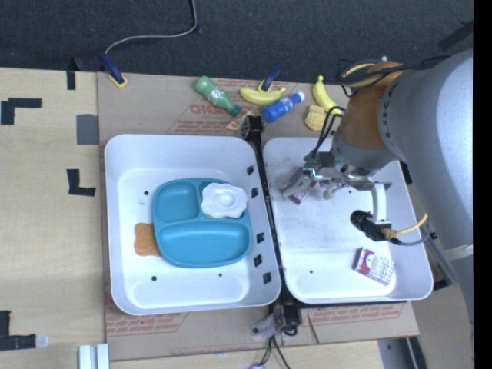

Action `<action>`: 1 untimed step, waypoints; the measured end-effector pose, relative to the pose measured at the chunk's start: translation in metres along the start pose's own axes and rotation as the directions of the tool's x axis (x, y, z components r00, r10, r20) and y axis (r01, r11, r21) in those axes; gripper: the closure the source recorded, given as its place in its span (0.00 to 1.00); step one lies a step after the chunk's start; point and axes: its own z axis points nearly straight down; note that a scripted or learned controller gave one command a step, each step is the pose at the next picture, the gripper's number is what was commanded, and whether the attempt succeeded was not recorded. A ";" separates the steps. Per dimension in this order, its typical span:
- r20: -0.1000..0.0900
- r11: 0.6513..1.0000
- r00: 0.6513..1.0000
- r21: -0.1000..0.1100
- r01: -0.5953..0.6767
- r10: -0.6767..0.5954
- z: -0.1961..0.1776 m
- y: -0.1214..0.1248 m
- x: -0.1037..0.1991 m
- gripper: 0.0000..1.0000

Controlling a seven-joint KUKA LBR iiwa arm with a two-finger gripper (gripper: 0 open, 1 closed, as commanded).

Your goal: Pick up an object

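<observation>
The gripper (307,181) hangs low over the right bin (330,275), near its upper left corner; whether it is spread or pinched I cannot tell — the wrist hides it. A small red-and-white packet (373,266) lies in that bin's lower right, well apart. In the left bin (127,283) a blue divided plate (201,233) carries a white piece (224,200) — an orange slab (144,239) just beside it

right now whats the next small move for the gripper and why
Probably shift the gripper toward the small red and white box in the near right corner of the right bin. The gripper sits over the bin's far left part with nothing visibly between its fingers, and the box lies apart from it.
</observation>
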 end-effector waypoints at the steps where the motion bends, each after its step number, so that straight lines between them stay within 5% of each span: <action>1: 0.000 1.000 1.000 -0.003 0.001 -0.001 0.024 0.032 -0.006 0.00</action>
